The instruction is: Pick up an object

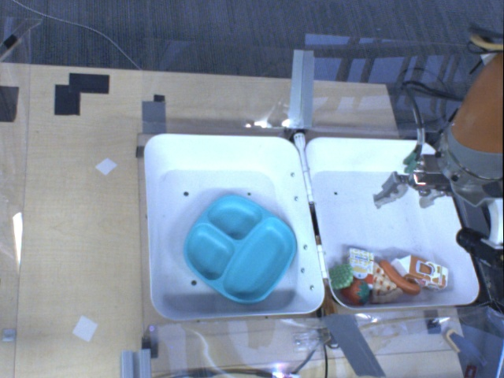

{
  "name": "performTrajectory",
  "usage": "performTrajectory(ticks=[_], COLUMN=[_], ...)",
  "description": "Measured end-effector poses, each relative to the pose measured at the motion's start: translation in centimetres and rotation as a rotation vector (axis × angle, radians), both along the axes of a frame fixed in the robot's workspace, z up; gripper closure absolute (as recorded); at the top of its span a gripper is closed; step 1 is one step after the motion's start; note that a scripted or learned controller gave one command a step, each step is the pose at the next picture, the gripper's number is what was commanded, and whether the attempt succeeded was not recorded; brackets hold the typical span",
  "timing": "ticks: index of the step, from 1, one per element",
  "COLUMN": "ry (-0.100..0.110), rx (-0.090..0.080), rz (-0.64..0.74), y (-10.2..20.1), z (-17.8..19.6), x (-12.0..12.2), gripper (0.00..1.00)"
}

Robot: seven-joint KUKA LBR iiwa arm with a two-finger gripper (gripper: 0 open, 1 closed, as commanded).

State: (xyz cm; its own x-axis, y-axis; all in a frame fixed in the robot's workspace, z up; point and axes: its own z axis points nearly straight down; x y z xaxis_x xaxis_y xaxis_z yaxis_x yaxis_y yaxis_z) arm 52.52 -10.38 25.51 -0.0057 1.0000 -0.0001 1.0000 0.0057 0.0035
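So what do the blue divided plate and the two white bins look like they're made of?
The blue divided plate looks like moulded plastic: one even colour, rounded compartment walls, a soft sheen. The left bin and right bin look like thin formed plastic too, matte white with rounded corners, though painted metal can't be ruled out.

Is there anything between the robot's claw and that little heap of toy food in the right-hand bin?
No. In the camera view, just bare white bin floor separates the gripper from the toy food pile along the bin's near edge.
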Motion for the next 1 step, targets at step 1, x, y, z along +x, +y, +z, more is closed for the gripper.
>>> performTrajectory(ticks=[1], ry=[0.001], rx=[0.0], rz=[0.032], y=[-5.11], z=[-7.87], x=[-3.74], gripper=[0.0])
